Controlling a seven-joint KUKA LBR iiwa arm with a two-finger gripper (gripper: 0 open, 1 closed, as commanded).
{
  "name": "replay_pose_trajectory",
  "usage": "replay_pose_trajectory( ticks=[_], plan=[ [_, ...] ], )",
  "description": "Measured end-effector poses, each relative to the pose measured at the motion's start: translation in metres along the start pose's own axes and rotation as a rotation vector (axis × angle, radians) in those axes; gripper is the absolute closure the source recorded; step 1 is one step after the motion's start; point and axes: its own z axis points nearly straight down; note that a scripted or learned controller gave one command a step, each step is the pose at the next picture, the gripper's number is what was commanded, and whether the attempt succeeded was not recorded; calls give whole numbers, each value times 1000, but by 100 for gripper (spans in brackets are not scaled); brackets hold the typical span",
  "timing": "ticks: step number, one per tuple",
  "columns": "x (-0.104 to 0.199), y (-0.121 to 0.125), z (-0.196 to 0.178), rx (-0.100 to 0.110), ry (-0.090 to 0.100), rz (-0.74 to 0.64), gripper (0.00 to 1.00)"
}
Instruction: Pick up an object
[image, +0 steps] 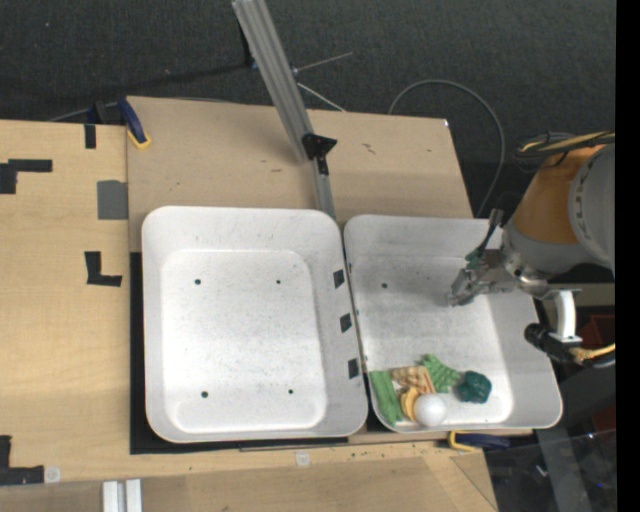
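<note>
Several small objects lie bunched at the near edge of the right bin (400, 250): a white ball (431, 409), a dark green lump (474, 387), a light green leafy piece (437, 372) and a tan and yellow item (408, 385). My gripper (462, 291) hangs over the right side of that bin, well behind the pile and apart from it. Nothing shows between its fingers. Its tips are small and dark against the bin floor.
The left bin (160, 300) sits beside the right one, joined by black clips along the shared rim. A slanted metal rail (285, 85) crosses the bench behind the bins. A thin cable (470, 95) loops at the back right.
</note>
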Motion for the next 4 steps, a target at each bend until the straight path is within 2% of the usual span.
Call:
replay_pose_trajectory(
  ticks=[2, 3, 4],
  plan=[
    [7, 3, -125, -7, 0, 0, 100],
    [8, 3, -142, -3, 1, 1, 100],
    [59, 13, -150, -1, 3, -3, 100]
  ],
)
